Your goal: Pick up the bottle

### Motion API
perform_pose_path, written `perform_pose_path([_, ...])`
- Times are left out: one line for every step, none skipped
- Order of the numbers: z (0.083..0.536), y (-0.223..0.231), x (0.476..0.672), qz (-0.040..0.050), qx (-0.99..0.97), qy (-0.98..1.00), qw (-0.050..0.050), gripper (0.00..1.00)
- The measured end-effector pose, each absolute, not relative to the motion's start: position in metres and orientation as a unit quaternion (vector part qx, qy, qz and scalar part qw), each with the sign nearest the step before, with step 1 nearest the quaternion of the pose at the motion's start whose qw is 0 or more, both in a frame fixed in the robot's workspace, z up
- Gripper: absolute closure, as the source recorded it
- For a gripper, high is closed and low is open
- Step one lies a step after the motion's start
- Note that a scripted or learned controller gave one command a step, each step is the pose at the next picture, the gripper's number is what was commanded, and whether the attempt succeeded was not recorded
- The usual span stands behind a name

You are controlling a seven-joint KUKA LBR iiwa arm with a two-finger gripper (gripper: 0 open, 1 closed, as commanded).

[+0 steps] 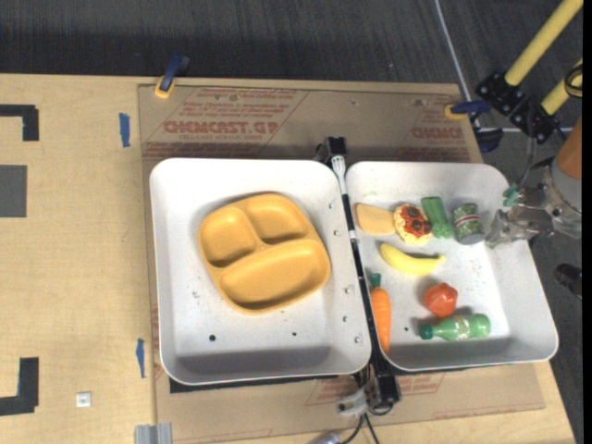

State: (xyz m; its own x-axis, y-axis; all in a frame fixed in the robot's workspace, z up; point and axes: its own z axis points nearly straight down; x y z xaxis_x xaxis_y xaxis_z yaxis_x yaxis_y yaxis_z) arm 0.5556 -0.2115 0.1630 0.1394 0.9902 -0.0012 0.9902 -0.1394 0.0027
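Observation:
The green bottle [456,327] lies on its side near the front edge of the right bin [527,294], its dark cap pointing left. The gripper [511,223] hangs at the bin's right side, well behind the bottle and just right of a small green can [465,221]. Nothing shows in the gripper's grasp. The grey arm with its orange band enters from the right edge.
The right bin also holds a red tomato [441,297], carrot [380,314], banana [411,260], pizza piece [413,222], bread slice [374,218] and a green block [433,216]. A yellow divided plate [265,251] sits in the left bin [176,276].

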Motion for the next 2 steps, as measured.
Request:
perform_pose_path([0.163, -0.211, 0.555, 0.0004, 0.755, 0.656, 0.001, 0.0])
perform_pose_path([0.103, -0.207, 0.486, 0.0013, 0.717, 0.697, -0.006, 0.0])
